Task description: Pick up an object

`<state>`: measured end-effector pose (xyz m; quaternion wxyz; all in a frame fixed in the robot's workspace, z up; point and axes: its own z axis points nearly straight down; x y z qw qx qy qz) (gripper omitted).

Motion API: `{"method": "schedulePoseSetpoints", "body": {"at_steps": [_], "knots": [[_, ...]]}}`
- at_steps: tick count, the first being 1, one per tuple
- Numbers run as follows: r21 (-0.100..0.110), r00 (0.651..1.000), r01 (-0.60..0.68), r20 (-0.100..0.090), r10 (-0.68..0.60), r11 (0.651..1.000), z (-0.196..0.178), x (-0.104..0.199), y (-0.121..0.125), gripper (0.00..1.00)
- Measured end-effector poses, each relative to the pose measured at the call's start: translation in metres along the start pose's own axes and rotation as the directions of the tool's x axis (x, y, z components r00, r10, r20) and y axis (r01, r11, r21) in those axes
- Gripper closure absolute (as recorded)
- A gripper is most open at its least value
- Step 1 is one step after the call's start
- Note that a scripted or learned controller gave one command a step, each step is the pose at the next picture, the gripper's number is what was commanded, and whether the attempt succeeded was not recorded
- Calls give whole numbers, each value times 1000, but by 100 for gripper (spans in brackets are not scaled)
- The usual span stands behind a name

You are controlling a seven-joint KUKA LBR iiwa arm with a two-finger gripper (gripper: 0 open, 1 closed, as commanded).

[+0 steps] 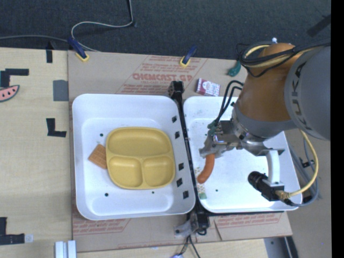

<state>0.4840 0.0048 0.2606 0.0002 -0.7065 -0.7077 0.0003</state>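
An orange sausage-shaped object (205, 169) is in the right bin (236, 198), close to its left wall, pointing down and slightly left. My gripper (213, 151) sits right at its upper end, and that end is pinched between the fingers (208, 150), so the gripper is shut on it. The arm's grey and orange wrist (269, 98) covers the bin's upper right part. Whether the sausage's lower end touches the floor cannot be told.
The left bin (86, 198) holds a yellow divided plate (141, 157) with a brown flat piece (98, 156) poking out from under its left side. A small green bit (202, 196) lies by the divider (181, 144). A red-and-white packet (207, 87) lies beyond the bins.
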Motion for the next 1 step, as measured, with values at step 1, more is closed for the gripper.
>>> {"method": "schedulePoseSetpoints", "body": {"at_steps": [1], "knots": [[0,1000,0,0,0,1000,-5,8,0,100]]}}
